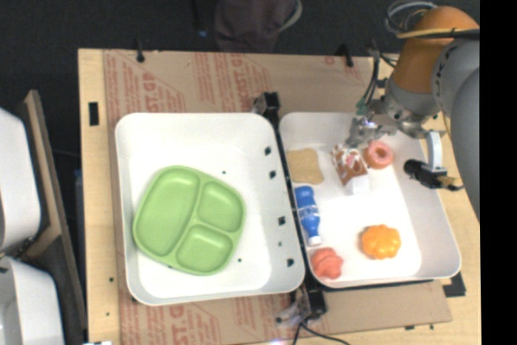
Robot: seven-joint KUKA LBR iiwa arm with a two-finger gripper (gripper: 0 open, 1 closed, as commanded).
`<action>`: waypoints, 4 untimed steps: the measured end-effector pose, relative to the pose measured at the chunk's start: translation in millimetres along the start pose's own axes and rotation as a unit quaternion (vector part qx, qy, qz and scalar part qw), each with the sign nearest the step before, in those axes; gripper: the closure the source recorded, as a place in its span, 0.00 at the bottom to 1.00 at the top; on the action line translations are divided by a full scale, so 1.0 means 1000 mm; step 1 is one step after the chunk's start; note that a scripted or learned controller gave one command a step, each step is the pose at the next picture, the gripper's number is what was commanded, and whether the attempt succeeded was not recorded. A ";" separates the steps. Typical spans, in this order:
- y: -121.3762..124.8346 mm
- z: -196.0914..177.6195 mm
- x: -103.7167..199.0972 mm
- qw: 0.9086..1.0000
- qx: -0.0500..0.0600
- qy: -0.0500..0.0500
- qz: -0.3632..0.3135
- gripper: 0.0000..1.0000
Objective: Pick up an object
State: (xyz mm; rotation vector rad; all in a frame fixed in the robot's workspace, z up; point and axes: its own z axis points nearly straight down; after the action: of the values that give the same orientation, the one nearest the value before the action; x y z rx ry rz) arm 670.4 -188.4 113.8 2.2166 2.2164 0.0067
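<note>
Nearest my camera, at the front rim of the right bin [436,267], I see a pink lumpy toy [327,262] in the front left corner and an orange pumpkin-shaped toy [380,241] a little to its right, the two apart. Along that bin's left wall lies a blue bottle-like item [306,214] with a white tip pointing toward the front, and just behind it a flat tan piece [305,166] rests on the floor. Further back sits a brown-and-white packet [350,166], with a pink ring like a doughnut [378,155] touching or nearly touching its right side. My pincer [361,130] hangs over the back of this bin, directly above the packet's far end and just beside the ring; from this slant I cannot tell how wide it stands or whether it grips anything (the wrist blocks the tips). In the left bin [137,133] a green divided plate [189,220] lies flat, toward the front left. Both bins rest side by side on the counter [97,93], which is covered with printed cardboard.
</note>
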 end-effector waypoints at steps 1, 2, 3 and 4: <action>0.000 0.000 0.000 1.000 0.000 0.000 0.000 1.00; 0.000 0.000 0.000 1.000 0.000 0.000 0.000 1.00; 0.000 0.000 0.000 1.000 0.000 0.000 0.000 1.00; 0.000 0.000 0.000 1.000 0.000 0.000 0.000 1.00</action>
State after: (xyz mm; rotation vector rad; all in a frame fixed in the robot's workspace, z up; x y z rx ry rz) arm 670.4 -188.2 113.7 2.2165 2.2166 0.0066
